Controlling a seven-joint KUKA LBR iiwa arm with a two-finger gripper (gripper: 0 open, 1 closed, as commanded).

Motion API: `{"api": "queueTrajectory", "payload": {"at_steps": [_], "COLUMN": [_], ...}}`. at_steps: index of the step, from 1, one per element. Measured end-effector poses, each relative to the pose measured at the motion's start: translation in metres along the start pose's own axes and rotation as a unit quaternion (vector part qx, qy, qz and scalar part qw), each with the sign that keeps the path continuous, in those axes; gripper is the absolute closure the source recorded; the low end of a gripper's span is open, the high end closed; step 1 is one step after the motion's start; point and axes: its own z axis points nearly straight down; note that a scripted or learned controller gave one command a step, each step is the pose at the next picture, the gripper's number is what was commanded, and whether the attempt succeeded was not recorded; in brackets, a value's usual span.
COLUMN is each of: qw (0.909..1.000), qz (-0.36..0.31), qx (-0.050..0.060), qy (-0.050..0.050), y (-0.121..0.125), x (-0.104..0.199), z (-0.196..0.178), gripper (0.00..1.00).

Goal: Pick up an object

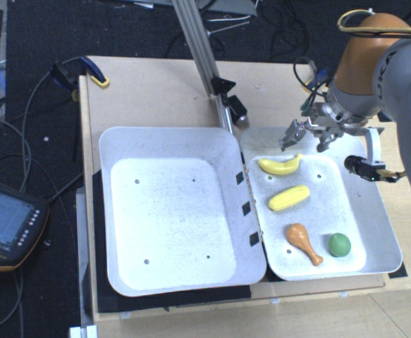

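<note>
Bins: 2 side by side, left bin [170, 213] touching right bin [374, 210].
Right bin: 4 things inside.
Far end: banana [280, 165], under my gripper [305, 138].
Middle: corn cob [289, 198], just nearer than banana.
Near end: drumstick [304, 243] left, lime [340, 244] right.

Banana [280, 165], corn [289, 198], drumstick [304, 243], perhaps lime [340, 244], lying apart.

arm [392, 62] cut off at right edge | pendant [8, 224] clipped at left edge
</note>
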Motion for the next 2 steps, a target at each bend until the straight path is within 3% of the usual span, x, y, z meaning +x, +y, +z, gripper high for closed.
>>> {"api": "queueTrajectory", "payload": {"at_steps": [1, 2], "qw": [1.0, 1.0], "qz": [0.0, 0.0], "qx": [0.0, -0.003], "qy": [0.0, -0.001], "y": [0.001, 0.003], "x": [-0.001, -0.001], "z": [0.063, 0.049], "gripper": [0.0, 1.0]}}
